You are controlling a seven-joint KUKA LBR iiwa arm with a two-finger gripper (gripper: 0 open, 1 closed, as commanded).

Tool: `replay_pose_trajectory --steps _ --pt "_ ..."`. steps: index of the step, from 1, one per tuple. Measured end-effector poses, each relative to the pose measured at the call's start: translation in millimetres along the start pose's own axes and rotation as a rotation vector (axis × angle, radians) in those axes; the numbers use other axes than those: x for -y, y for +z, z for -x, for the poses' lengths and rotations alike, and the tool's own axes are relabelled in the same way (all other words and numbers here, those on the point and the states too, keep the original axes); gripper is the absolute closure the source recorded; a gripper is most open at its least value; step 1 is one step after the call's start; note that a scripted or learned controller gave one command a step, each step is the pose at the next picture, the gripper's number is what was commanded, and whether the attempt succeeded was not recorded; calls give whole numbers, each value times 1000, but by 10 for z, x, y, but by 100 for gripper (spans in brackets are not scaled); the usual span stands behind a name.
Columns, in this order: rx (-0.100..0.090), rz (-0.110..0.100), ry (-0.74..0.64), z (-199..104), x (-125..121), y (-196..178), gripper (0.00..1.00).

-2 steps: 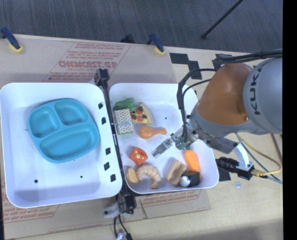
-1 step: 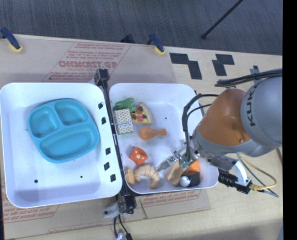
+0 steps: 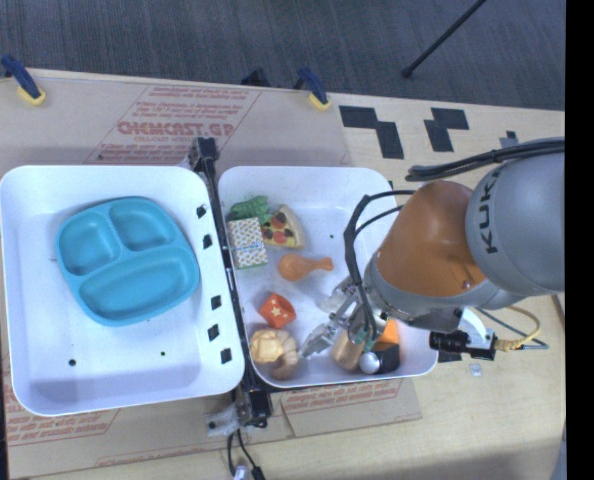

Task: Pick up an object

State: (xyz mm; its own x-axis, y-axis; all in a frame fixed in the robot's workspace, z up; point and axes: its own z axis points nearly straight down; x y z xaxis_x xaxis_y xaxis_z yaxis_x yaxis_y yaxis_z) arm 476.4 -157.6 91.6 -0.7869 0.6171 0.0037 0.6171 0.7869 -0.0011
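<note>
**Claw down among the toy food in the right bin**

Grey arm (image 3: pixel 517 233) with its orange band (image 3: pixel 432 243) looms highest, reaching in from the right and bending down over the right bin (image 3: pixel 377 183). Its claw (image 3: pixel 339 328) sits low at the near end of that bin, metal fingers (image 3: pixel 317 342) slanting toward the near-left. From where I stand I cannot tell how far apart those fingers are, nor whether anything sits between them; the wrist hides too much.

Just beside the fingertips lies a pale, lumpy bread-like piece (image 3: pixel 273 350), close to the bin's near-left corner. Beyond it sits a small red-orange block (image 3: pixel 277 310). Under the wrist, at the near wall, a tan piece (image 3: pixel 349 352), a grey ball-like thing (image 3: pixel 369 364) and an orange bit (image 3: pixel 389 332) crowd together, partly covered.

Farther back in the same bin rest an orange drumstick shape (image 3: pixel 303 265), a pizza slice (image 3: pixel 280 228), a checkered cracker-like square (image 3: pixel 246 243) and a green leafy piece (image 3: pixel 249 209), the last three bunched near the divider.

Over in the left bin (image 3: pixel 27 298) lies a blue divided plate (image 3: pixel 127 260), tilted a little off square, well apart from the claw. Both bins stand on cardboard (image 3: pixel 177 118) spread over the desk (image 3: pixel 497 408).
</note>
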Motion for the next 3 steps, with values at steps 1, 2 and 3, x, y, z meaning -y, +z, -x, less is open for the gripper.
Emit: replay_pose_trajectory --steps 1,2,3 --pt "-1 -1 -292 -290 -368 3 0" --pt "3 0 -380 -274 -579 1 0" --pt "0 -2 -734 -364 -465 2 0"
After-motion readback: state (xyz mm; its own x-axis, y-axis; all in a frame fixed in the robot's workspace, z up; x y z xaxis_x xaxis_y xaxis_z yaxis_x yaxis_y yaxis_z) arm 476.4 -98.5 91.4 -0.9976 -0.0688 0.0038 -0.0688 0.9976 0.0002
